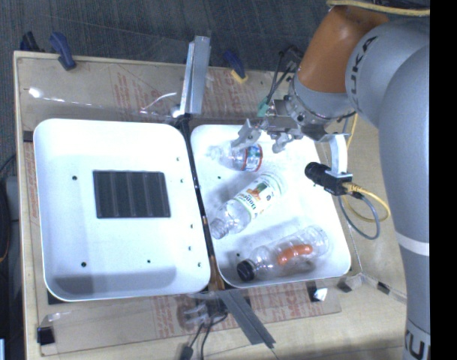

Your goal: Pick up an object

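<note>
we are hovering our gripper [267,132], fingers spread and holding nothing, beside the crumpled bottle [239,156] (upper centre), probably lining up a grasp.

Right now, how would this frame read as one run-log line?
phase: approach | gripper: over right bin, far end | nearest: crumpled bottle | also: two clear bottles | grasp: none seen

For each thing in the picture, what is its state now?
Small crumpled clear plastic bottle with red label: lying in right white bin, below two-finger gripper.
Clear plastic bottle with white label: lying diagonally.
Clear plastic bottle with black cap: lying on its side.
Left white bin: holding a dark ribbed panel.
</note>
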Available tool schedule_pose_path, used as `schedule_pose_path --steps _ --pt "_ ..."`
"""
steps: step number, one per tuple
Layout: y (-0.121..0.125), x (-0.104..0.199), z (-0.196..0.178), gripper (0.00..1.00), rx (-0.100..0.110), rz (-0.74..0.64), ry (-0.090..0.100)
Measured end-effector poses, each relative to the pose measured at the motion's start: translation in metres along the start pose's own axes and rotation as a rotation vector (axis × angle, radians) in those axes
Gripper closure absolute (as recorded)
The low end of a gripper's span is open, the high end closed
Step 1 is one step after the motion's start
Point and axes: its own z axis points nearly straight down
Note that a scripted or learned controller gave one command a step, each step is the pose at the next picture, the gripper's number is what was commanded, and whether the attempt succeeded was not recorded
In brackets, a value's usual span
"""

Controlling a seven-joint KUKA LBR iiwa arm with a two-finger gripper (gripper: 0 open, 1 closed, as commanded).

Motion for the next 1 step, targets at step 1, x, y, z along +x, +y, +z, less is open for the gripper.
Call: schedule_pose_path --steps 1 --pt "-0.0179 0.0352 -0.0264 0.0 0.0 -0.185 0.0"
